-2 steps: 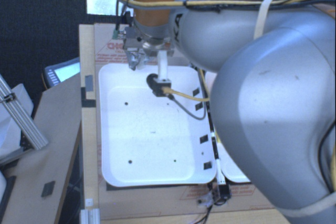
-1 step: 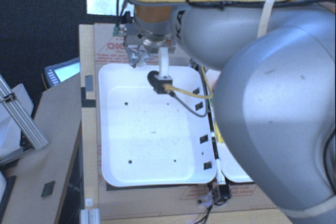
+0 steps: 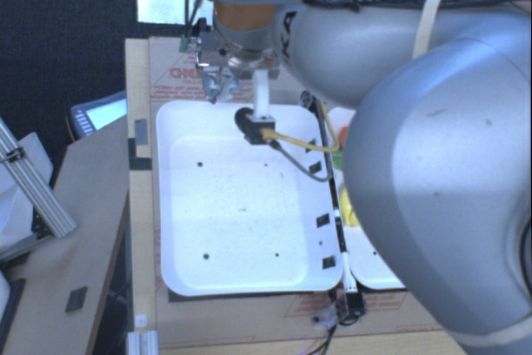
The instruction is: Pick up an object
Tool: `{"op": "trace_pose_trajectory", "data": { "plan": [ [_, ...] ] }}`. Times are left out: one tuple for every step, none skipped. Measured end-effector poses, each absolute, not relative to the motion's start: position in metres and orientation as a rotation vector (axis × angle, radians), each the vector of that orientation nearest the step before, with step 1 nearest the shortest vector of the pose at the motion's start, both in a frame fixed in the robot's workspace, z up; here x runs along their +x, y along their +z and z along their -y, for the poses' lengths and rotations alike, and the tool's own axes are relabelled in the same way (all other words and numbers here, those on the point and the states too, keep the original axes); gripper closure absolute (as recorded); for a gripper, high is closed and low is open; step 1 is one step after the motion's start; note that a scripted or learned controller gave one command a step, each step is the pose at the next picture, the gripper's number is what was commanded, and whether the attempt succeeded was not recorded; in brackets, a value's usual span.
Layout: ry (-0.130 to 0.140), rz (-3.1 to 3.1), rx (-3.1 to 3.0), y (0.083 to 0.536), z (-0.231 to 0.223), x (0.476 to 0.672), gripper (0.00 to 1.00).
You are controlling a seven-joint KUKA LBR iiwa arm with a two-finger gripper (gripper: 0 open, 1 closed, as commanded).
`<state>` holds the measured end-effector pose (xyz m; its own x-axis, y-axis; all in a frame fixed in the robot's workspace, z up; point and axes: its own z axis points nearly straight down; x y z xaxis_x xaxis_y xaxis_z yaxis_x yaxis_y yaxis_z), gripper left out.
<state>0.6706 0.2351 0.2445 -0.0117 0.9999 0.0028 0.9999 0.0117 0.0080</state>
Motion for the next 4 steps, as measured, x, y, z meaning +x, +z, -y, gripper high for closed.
{"op": "trace_pose_trajectory", "data": {
  "plan": [
    [0.015,-2.235,2.201,0.256,-0.236,0.671,1.00],
    [0.018,-2.238,2.196,0.267,-0.236,0.672,1.00],
    [0.008,-2.225,2.216,0.324,-0.234,0.650,1.00],
    [0.003,-2.225,2.216,0.321,-0.234,0.651,0.00]
  ]
}}
